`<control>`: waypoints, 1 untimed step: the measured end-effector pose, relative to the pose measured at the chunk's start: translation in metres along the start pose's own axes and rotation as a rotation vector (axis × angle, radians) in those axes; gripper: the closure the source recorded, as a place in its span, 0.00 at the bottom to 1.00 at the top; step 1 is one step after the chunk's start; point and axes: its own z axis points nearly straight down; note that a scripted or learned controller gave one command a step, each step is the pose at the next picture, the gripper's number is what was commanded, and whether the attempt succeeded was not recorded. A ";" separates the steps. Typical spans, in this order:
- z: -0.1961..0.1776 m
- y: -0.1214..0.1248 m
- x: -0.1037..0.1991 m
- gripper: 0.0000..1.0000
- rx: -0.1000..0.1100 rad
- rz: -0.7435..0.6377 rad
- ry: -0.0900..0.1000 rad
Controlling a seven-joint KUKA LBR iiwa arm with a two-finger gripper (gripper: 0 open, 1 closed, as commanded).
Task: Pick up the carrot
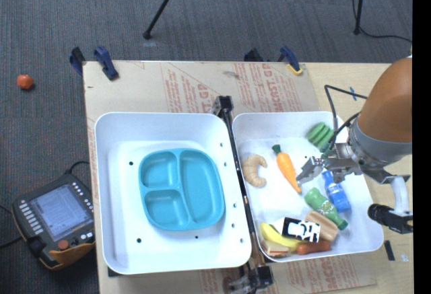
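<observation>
Glossy tapered carrot (287, 168) beside metal jaws (308, 172), smooth white bin (269, 126)

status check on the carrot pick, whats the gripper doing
Gripper low in right bin, fingers open, holding nothing. Carrot lies just left of it, not gripped. Croissant left of the carrot; blue bottle under the wrist.

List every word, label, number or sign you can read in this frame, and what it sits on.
Cardboard sheet: red printed lettering and lines, too blurred to read.
Black-and-white package in the right bin: white marks, unreadable.
Teach pendant on the floor: screen too small to read.
Nothing else carries text.
</observation>
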 end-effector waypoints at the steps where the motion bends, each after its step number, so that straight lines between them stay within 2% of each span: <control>1: 0.113 0.039 0.027 0.00 0.001 0.026 0.000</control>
